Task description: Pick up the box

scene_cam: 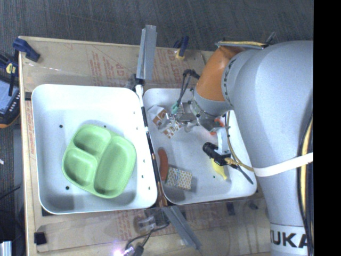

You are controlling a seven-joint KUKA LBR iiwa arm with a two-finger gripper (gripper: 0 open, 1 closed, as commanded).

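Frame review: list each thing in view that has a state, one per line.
gripper: low in the right bin's upper left corner
box: lying flat near the right bin's front wall
green plate: right side up in the left bin
sausage: lying along the right bin's left wall

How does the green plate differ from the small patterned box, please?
The green divided plastic plate is large, rounded and plain; the small patterned box is flat, rectangular and printed. The plate lies in the left white bin; the box lies in the right white bin, near its front edge. Both lie flat.
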